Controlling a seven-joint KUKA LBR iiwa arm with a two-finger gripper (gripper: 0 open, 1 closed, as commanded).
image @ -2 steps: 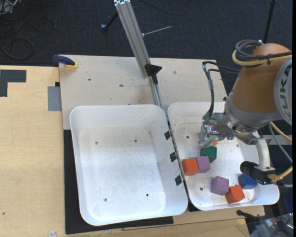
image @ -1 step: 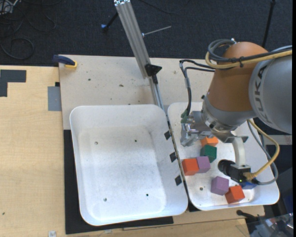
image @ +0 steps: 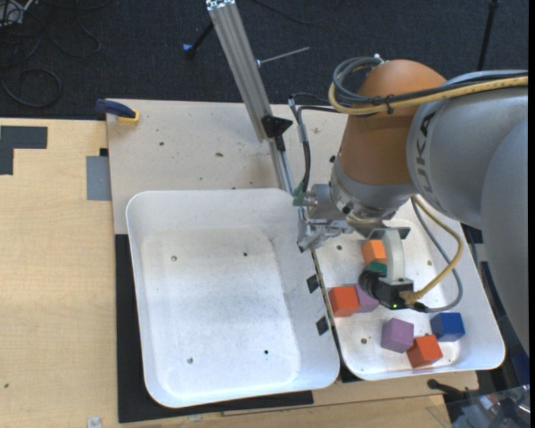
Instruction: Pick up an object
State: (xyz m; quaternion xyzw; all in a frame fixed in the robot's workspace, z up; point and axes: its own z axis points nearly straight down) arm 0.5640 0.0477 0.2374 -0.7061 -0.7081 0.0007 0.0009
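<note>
Pincer (image: 314,228) hovers at right bin (image: 425,239) left edge.

Robotics lab, plywood bench (image: 45,283) with white bins (image: 214,301), aluminium rail (image: 245,69), loose cables (image: 7,5) on dark carpet (image: 143,34).

bright, even overhead light casts only faint shadows. the left bin (image: 216,315) looks nearly washed out, and the whole view is slightly soft.
</note>
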